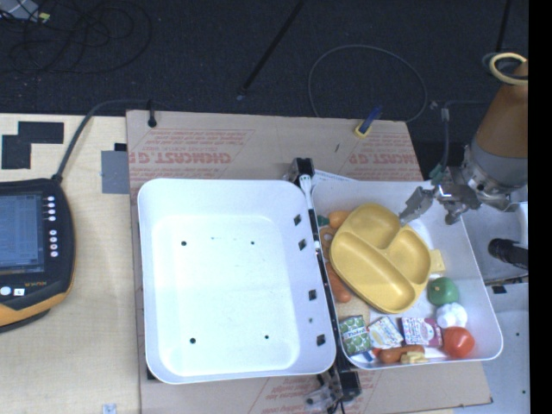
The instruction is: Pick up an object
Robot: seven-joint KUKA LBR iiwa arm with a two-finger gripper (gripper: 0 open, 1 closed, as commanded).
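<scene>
The right bin [486, 276] holds a yellow divided dish [379, 259], tilted over other items. Beside the dish lie a green fruit [443, 291], a white ball [451, 315] and a red tomato [458, 341]. Small packets [388, 331] line the bin's near edge, and an orange piece [338, 220] peeks out at the dish's far left. My gripper [434, 208] hangs over the bin's far right corner, just beyond the dish's upper right rim. Its fingers [415, 205] are spread open, with nothing between them.
The left bin [224, 270] sits beside the right one, joined by a black-clipped rim [312, 257]. Both rest on a cardboard sheet [259, 145]. A teach pendant [26, 248] lies at the far left. Cables cross the dark floor behind.
</scene>
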